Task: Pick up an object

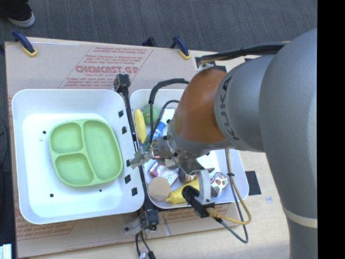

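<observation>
The arm, with its orange band (202, 109), reaches down into the right bin (240, 185) and hides most of it. My gripper (164, 158) hangs low over the bin's left half, above a heap of small things. Under and around it lie a yellow banana-shaped toy (140, 124), a blue object (160, 128), a maroon-and-white packet (161, 171), a tan round piece (158, 188), a yellow piece (178, 194) and a red-and-white patterned ball (218, 183). Nothing is seen between the fingers.
The left bin (32, 198) holds a light green divided plate (85, 151). A black clip strip (128, 134) runs between the two bins. Cables (232, 220) trail off the right bin's front edge. Blue clamps (180, 46) sit at the bench's far edge.
</observation>
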Motion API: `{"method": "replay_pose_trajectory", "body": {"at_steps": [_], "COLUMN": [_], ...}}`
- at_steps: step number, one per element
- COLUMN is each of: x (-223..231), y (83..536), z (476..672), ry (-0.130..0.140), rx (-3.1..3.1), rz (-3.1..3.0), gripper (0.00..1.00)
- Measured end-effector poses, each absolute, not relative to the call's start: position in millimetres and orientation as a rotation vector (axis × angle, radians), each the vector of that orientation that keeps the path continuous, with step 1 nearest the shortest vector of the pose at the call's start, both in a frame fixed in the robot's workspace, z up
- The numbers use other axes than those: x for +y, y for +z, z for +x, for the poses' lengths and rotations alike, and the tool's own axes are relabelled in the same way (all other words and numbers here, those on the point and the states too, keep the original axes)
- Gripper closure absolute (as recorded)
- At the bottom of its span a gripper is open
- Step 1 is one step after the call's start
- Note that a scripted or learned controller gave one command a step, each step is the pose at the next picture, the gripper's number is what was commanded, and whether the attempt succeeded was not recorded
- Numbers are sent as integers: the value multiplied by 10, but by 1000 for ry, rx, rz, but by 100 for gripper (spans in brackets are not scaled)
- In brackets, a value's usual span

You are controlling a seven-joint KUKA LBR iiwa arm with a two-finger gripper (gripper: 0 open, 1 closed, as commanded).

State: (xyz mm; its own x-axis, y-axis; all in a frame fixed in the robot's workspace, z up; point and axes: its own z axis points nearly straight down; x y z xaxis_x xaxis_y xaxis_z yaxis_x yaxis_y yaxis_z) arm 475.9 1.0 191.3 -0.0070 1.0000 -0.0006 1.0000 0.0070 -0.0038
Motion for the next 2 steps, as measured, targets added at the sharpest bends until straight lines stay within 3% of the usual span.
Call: {"method": "replay_pose_trajectory", "body": {"at_steps": [2], "x": [10], "y": [1913], "z": [4759], "ry": [5], "rx": [-2228], "rz": [-2212], "gripper": [0]}}
